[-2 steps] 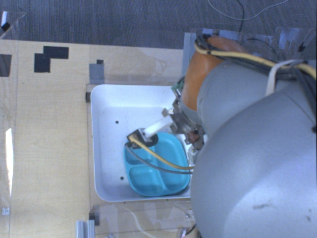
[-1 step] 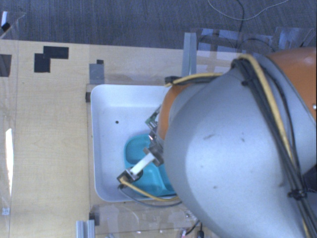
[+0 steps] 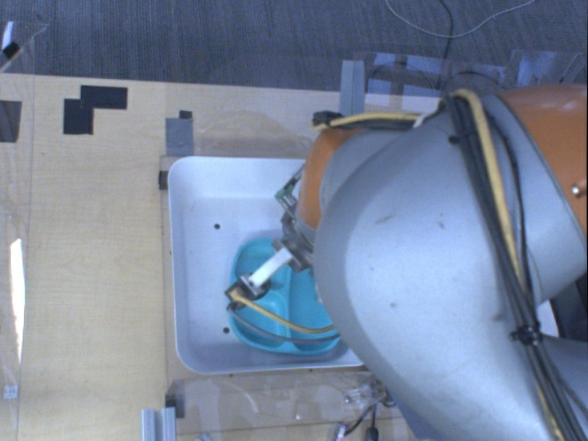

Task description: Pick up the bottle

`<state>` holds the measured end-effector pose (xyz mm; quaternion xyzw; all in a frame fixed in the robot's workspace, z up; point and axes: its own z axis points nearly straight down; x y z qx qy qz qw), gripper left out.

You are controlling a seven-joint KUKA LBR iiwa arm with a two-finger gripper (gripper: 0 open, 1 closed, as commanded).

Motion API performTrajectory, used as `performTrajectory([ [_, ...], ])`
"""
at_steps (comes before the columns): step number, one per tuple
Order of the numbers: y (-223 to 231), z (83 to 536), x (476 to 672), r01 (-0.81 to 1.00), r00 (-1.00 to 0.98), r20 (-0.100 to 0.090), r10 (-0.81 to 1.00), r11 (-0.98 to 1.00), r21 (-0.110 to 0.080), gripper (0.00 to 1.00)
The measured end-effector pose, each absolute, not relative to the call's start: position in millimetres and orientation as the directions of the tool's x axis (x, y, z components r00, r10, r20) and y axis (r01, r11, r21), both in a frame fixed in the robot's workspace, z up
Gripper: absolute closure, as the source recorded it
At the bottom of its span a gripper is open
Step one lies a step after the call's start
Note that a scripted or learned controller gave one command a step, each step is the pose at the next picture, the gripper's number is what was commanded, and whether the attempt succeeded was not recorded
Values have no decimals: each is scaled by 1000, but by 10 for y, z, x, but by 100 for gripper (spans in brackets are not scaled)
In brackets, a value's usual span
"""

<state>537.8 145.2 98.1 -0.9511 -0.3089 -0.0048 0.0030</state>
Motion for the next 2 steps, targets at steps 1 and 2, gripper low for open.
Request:
performTrajectory([
  [1, 1491, 1122, 5425, 596, 803, 28, 596, -803, 3, 100],
  [2, 1647, 2470, 6091, 561, 828, 4, 561, -828, 1, 100],
])
